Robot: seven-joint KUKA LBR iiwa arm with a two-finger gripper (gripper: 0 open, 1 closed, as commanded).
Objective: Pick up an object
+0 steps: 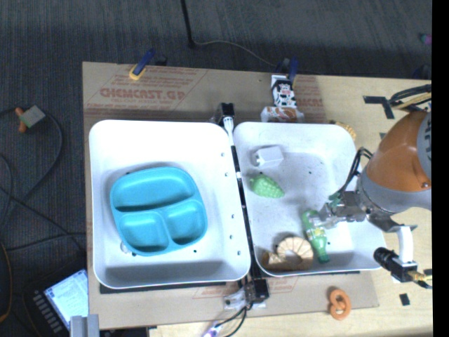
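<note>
The gripper (324, 221) was low in the right bin (295, 135), at the green bottle (314, 236) near the front wall. Finger state could not be determined. Judged step: grasp attempt. Next: confirm closure, then lift vertically.

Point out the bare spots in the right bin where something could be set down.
Right bin: bare floor between white block, green toy and gripper. Crowded along the near edge: green bottle, shell-like thing.
</note>
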